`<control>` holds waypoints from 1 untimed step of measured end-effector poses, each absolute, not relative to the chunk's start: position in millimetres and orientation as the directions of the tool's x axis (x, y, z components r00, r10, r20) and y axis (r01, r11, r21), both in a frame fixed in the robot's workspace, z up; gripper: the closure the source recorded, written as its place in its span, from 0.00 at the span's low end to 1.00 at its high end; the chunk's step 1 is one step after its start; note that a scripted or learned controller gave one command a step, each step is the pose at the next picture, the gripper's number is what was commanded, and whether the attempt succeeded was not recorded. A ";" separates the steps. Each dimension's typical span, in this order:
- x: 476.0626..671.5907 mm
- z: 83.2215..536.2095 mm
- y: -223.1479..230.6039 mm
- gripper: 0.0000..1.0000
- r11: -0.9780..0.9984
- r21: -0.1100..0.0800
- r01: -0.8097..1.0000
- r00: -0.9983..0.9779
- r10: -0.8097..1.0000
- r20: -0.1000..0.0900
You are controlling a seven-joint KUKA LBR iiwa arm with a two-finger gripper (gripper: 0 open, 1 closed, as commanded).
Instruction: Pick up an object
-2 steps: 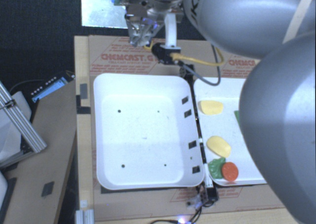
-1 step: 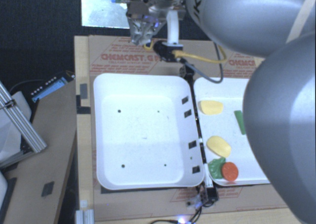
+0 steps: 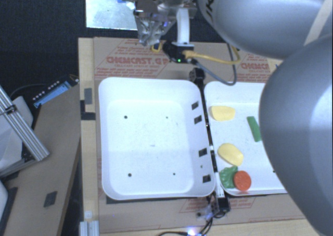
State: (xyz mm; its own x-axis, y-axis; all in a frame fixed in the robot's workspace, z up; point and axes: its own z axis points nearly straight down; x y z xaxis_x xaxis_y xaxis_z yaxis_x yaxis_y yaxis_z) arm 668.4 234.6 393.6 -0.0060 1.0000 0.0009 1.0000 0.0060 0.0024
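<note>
Grey arm (image 3: 291,73) bulk sits closest to the lens, covering much of the right bin (image 3: 260,190). Pincer (image 3: 150,36) hangs past the far edge of the left bin (image 3: 151,141), over the cardboard-covered worktop (image 3: 125,60); can't tell how its jaws stand from this angle, nothing visible in them. All objects lie well away from the pincer, in the right bin: yellow piece (image 3: 222,113) closest to it, green stick (image 3: 253,128) just beyond that, second yellow piece (image 3: 230,153) further toward the near rim, green leafy item (image 3: 226,176) and red round item (image 3: 242,180) touching each other, farthest from the pincer.
</note>
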 end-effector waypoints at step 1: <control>668.5 402.1 234.6 1.00 0.006 0.002 1.000 -0.006 1.000 0.001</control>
State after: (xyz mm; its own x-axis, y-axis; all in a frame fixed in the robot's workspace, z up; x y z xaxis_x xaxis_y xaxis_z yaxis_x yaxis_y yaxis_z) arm 668.5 234.6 402.1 -0.0060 1.0000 0.0009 1.0000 0.0060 0.0024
